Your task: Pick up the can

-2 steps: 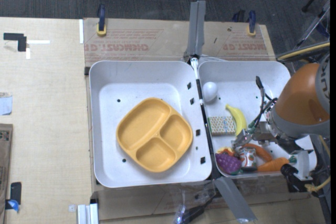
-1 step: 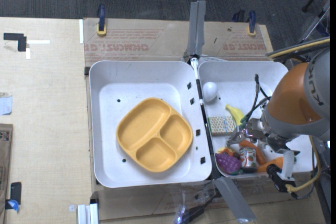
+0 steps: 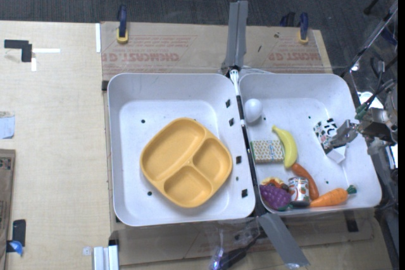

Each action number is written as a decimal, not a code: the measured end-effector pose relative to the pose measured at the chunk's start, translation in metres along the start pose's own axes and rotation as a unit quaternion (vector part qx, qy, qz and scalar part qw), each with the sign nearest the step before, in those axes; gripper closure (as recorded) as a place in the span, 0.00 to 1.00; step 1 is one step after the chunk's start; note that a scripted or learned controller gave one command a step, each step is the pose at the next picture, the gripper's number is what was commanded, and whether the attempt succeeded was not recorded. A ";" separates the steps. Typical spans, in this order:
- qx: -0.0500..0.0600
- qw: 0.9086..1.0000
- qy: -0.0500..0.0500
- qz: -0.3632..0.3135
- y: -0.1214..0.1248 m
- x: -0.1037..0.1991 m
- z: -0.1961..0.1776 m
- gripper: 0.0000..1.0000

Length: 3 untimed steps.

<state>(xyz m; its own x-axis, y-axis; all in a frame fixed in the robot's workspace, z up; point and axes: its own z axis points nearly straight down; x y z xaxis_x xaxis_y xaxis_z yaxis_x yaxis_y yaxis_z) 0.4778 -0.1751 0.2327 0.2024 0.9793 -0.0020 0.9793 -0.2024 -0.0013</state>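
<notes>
Two white bins sit side by side on the bench. The left bin [image 3: 126, 136] holds a yellow plate [image 3: 185, 162] with three compartments, lying a little askew near the middle.

The right bin [image 3: 297, 88] is the busy one. The can [image 3: 299, 191] stands upright near the front edge, red and white, with its lid facing up. It is crowded: a purple bunch of grapes [image 3: 274, 194] presses against its left side, a carrot [image 3: 330, 198] lies just to its right with the green tip pointing toward the bin's right wall, and a reddish sausage [image 3: 304, 176] runs slantwise just behind it. Farther back are a yellow banana [image 3: 288, 145], a small box [image 3: 267, 151] next to it against the divider, and a white ball [image 3: 253, 109] near the back left corner. A black-and-white spotted thing [image 3: 325, 130] lies toward the right wall.

The gripper [image 3: 347, 135] hangs at the bin's right side, well apart from the can, near the spotted thing. From here it looks like a jumble of grey metal and cable, and how it is set I cannot tell.
</notes>
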 end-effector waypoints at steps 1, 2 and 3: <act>0.002 0.988 0.001 0.155 -0.013 0.056 0.121 0.00; 0.001 0.983 0.000 0.182 0.087 0.001 0.116 0.00; 0.003 0.984 -0.001 0.179 0.087 0.002 0.109 1.00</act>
<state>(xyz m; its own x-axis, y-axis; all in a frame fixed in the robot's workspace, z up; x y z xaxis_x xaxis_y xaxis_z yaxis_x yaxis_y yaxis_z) 0.5631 -0.1907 0.1240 0.5348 0.8450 -0.0062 0.8450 -0.5348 -0.0060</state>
